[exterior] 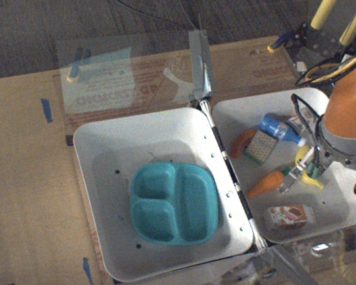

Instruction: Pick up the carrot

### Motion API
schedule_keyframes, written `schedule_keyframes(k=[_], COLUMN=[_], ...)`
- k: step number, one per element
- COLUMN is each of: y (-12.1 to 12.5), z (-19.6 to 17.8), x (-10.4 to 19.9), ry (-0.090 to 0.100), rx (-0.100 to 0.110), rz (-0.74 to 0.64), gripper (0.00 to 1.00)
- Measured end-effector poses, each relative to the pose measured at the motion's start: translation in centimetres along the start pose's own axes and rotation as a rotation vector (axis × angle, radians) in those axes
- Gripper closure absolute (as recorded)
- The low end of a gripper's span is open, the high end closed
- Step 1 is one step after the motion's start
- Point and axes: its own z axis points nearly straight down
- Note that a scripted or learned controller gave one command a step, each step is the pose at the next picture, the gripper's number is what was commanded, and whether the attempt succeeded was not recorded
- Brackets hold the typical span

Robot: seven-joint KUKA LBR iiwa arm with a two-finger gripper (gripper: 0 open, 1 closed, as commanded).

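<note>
Over at three o'clock on my screen, the grey arm with its orange band (pixel 355 110) leans into the right white bin (pixel 334 216). I see its two-finger gripper (pixel 298 175) low near the bin's middle, fingers parted, tips right by the thick end of the orange carrot (pixel 265 184), nothing between them. That carrot lies on the bin floor, slanted, its tip pointing to eight o'clock. At twelve o'clock from it sits a mesh-patterned pack (pixel 261 147), with a blue bottle (pixel 278 128) just beyond. At five o'clock from the carrot lies a small printed carton (pixel 288 216). Nine o'clock side: the left white bin (pixel 98 152) holds a teal divided plate (pixel 173 202).
</note>
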Motion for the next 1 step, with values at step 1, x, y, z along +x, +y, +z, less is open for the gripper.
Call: schedule_keyframes(k=[1], y=[0.12], z=[-1.25], x=[-0.56], ry=[-0.015], rx=[-0.013], rz=[0.007], gripper=[1.0])
